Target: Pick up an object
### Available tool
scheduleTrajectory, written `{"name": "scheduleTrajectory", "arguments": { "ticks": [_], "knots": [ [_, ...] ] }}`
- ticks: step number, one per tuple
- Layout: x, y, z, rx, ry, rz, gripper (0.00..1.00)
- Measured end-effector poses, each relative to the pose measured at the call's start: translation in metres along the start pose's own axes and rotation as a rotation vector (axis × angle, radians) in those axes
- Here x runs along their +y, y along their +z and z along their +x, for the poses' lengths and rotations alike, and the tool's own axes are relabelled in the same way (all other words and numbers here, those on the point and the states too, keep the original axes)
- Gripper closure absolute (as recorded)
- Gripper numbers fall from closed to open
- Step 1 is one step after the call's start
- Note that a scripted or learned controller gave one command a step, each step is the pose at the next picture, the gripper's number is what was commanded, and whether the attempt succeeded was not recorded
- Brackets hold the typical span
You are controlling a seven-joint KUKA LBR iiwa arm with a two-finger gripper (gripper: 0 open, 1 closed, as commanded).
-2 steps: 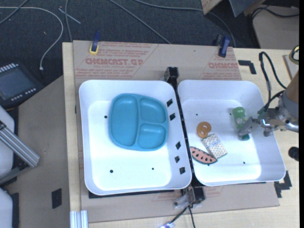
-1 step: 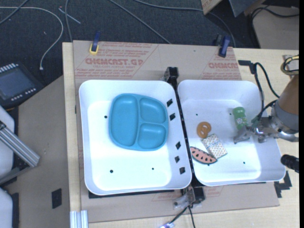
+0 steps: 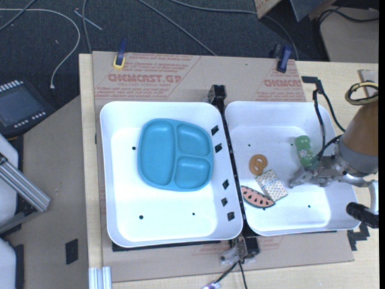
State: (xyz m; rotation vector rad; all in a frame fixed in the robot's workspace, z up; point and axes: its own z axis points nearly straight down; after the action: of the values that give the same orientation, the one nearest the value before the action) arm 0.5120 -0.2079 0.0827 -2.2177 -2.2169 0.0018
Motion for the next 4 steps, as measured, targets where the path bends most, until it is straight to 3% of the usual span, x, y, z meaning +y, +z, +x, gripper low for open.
{"name": "scheduleTrajectory", "arguments": {
  "ticks": [1, 2, 4],
  "knots": [
    [0.001, -0.013, -0.001, -0.002, 0.001, -0.005, 1.0],
    [0.004, -0.057, -0.005, -0.005, -0.001, -0.009, 1.0],
    [0.005, -0.182, -0.003, -0.006, -0.003, -0.013, 1.0]
  ]
}}
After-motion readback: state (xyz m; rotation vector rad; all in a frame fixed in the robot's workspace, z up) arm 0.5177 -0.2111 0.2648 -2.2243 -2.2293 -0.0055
